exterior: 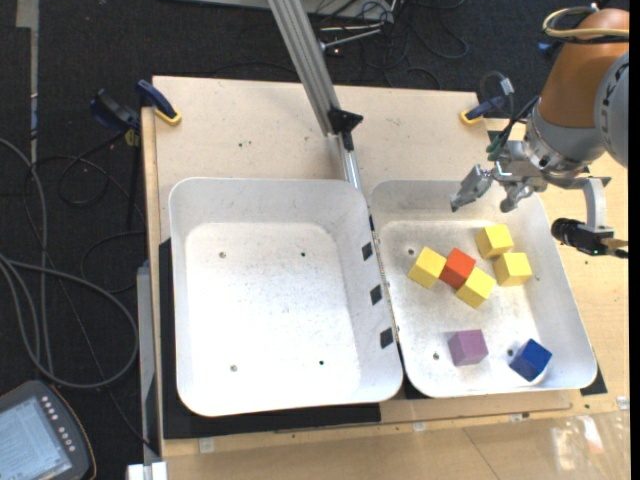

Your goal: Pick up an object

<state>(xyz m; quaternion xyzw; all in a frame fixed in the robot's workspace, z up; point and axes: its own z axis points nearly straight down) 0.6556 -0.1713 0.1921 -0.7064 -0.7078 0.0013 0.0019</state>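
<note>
The right bin (560, 353) holds several small blocks. An orange-red block (459, 266) lies in a cluster with yellow blocks: one to its left (428, 266), one at its lower right (477, 287), one further right (513, 267) and one behind (495, 240). Nearer the front sit a purple block (467, 347) and a blue block (531, 359). My gripper (491, 195) hangs over the bin's far edge, above and behind the cluster. Its fingers are spread apart, open, with nothing between them.
The left bin (200, 218) lies beside the right one. A slanted metal pole (305, 53) crosses the bench's back toward the bins' shared edge. Clamps (158, 103) sit at the bench's far corners. A black fitting (580, 235) juts at the right bin's side.
</note>
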